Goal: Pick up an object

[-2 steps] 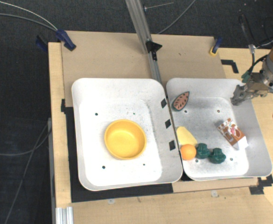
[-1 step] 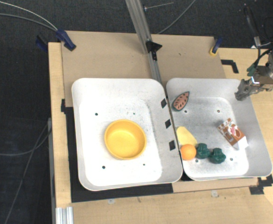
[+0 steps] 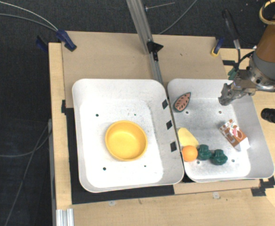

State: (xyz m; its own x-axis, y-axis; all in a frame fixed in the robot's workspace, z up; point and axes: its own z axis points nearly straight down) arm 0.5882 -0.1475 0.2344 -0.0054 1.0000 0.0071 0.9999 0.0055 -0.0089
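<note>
We can't tell the claw's state; the grey metal two-finger gripper [image 3: 230, 95] hangs over the right-hand shallow white plastic bin [image 3: 264, 149], nothing visibly in it. Just below it lies a small red-and-white wrapped packet [image 3: 233, 134], probably the easiest target since it's alone. Further left sits a pinkish leaf-shaped toy [image 3: 182, 101].
</note>
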